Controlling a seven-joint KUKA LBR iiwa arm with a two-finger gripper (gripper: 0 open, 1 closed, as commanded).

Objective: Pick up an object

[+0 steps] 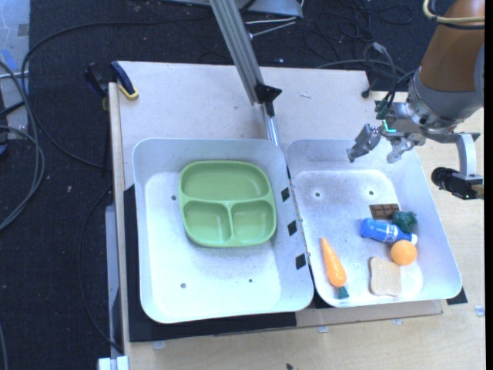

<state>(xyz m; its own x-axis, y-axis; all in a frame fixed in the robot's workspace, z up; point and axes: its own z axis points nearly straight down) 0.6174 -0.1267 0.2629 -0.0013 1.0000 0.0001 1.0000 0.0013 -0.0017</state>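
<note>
Grey gripper (379, 145) spread wide, grasping nothing, poised over right bin's (339, 179) far edge; toys clustered by near-right corner, likely next target.

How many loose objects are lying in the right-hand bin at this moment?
6, clustered in the right bin's near corner: carrot, bread slice, orange ball, blue bottle, brown block, dark green item. More could be hidden beneath them.
</note>
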